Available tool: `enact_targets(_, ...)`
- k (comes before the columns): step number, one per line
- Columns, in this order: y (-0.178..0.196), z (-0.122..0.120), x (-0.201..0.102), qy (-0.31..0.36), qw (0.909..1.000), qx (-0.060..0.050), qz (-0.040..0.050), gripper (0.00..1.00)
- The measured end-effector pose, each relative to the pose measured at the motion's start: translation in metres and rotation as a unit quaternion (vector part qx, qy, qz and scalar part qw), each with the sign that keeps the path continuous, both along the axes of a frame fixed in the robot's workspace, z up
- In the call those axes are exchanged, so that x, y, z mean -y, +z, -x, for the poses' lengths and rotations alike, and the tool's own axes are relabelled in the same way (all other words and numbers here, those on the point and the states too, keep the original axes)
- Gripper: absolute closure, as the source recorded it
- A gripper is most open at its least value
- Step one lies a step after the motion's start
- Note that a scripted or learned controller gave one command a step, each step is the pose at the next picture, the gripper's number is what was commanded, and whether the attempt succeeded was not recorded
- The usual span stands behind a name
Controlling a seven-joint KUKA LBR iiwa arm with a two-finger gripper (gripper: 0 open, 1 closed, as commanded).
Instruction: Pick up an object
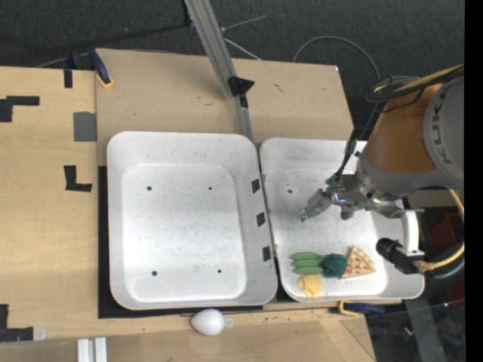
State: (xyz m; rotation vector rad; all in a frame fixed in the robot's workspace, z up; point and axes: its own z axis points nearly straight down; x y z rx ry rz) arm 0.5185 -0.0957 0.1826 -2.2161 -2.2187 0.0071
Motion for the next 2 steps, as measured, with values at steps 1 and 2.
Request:
enact_targets(1, -0.044, 0.002, 0.000, 0.000, 1.0000, 0.000, 0.0000, 0.00)
enact_targets(2, -0.031, 0.001, 0.000, 0.001, 1.0000, 0.002, 0.0000, 1.00)
